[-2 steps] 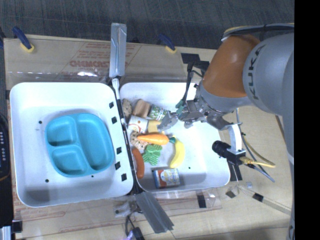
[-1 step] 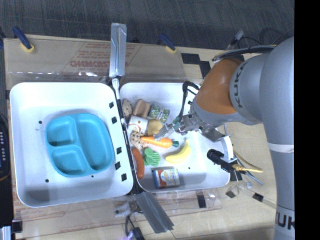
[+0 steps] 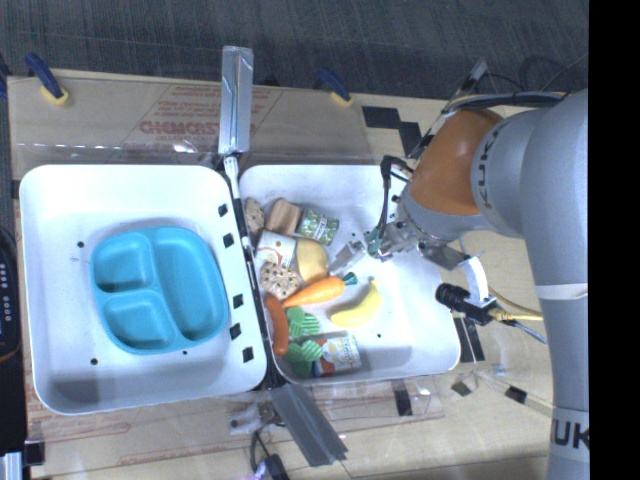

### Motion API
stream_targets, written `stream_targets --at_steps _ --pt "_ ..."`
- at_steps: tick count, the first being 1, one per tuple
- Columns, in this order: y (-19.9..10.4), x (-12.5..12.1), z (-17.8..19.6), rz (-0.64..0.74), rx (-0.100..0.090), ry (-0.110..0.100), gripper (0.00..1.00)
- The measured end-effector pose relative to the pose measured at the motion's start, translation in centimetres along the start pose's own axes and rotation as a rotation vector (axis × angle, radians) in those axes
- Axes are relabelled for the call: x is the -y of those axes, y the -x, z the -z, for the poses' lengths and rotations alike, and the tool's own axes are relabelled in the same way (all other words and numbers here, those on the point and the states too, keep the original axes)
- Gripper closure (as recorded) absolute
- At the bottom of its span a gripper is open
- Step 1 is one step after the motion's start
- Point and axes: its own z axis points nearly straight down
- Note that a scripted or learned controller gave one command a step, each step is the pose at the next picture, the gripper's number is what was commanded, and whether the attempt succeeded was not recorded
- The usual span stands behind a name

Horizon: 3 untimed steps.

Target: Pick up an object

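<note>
Toy foods are piled in the left half of the right bin [image 3: 420, 343]. Among them are a yellow banana [image 3: 356, 306], an orange carrot [image 3: 314, 291], a second carrot [image 3: 277, 325], a green can [image 3: 320, 226], a bread piece [image 3: 283, 215], a waffle-like cracker [image 3: 279, 279] and a labelled packet [image 3: 340, 351]. My gripper [image 3: 352, 255] is low inside the right bin, just above the banana and right of the pale block [image 3: 311, 260]. Nothing shows in its grasp.
The left bin [image 3: 60, 198] holds a blue divided plate [image 3: 160, 288]. A metal divider [image 3: 236, 98] stands between the bins at the back. The arm's orange band [image 3: 450, 173] hangs over the right bin's far right corner. Cables and a black connector [image 3: 462, 300] lie at the right rim.
</note>
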Motion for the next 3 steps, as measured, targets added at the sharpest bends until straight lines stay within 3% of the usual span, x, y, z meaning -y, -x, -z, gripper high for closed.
stream_targets --at_steps 2,3 --pt "-5.8 4.2 -0.1 0.1 -0.001 0.0 0.0" --pt "-7.8 5.0 11.1 0.023 0.002 0.005 0.0"
